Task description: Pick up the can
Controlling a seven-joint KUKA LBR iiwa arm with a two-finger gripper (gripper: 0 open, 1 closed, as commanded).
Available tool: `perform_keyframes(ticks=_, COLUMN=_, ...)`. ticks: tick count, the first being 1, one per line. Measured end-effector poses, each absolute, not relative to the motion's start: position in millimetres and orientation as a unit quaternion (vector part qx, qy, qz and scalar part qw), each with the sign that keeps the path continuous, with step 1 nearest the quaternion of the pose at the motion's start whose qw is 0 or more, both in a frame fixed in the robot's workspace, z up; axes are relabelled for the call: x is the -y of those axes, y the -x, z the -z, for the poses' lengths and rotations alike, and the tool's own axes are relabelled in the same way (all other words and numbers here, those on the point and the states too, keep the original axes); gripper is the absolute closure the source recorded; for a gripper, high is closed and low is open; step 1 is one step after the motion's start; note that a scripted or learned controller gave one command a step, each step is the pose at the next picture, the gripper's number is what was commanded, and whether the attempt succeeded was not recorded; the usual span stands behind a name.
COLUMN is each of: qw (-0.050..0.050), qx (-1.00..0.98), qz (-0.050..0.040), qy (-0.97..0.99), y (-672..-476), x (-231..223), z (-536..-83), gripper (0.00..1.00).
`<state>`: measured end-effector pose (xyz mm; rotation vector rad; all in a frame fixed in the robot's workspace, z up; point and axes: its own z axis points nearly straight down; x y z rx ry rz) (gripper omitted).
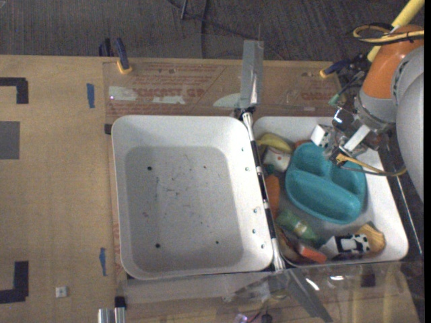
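Note:
The right bin [397, 210] is crowded with objects. A small whitish cylinder that looks like the can [275, 159] lies on its side against the bin's left wall, just below a yellow banana [275, 142]. A large teal plastic piece [324, 186] covers the middle of the bin. My gripper [337, 142] hangs over the bin's far right corner, at the teal piece's upper edge and well to the right of the can. Nothing is visible in its grasp.
An orange carrot-like item [273, 192], a green item [297, 225], a black-and-white cow toy [350, 245] and a tan piece [374, 237] lie around the teal piece. The left bin [121, 180] stands beside it. Cables [367, 163] trail from the wrist.

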<state>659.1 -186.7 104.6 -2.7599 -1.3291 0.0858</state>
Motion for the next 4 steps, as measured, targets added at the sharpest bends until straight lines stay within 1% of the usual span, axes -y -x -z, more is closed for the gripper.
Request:
perform_keyframes(ticks=1, qw=0.041, qx=0.43, qz=-0.0361, qy=0.901, y=-653.0, x=193, z=-98, gripper=0.0)
perform_keyframes(ticks=2, qw=0.014, qx=0.263, qz=-0.0088, qy=0.965, y=-627.6, x=184, z=-92, gripper=0.0)
perform_keyframes(ticks=3, qw=0.033, qx=0.246, qz=-0.0189, qy=0.968, y=-636.1, x=196, z=-91, gripper=0.0)
perform_keyframes(ticks=4, qw=0.027, qx=0.247, qz=-0.0113, qy=0.969, y=-640.9, x=196, z=-105, gripper=1.0)
